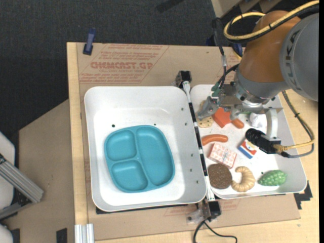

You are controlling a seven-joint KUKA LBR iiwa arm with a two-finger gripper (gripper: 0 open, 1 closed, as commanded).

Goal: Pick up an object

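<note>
The grey arm is reaching in from the right and is hanging over the far left corner of the right bin. Its jaws are sitting low there, just beside the divider between the two bins, and it cannot be told how far apart they are standing or whether anything is between them.

The objects to pick are all lying in the right bin. A tan cookie-like piece is lying directly beneath the jaws, and an orange-red block is lying just beside it, under the wrist. Nearer the camera, a red sausage is lying crosswise, with a pink wafer just in front of it and a small red, white and blue carton to the wafer's right. Along the front edge, a brown round patty, a croissant and a green bumpy piece are lying in a row.

The left bin is holding a teal divided plate, which is lying flat toward its front. Both bins are resting on a cardboard-covered bench.
</note>
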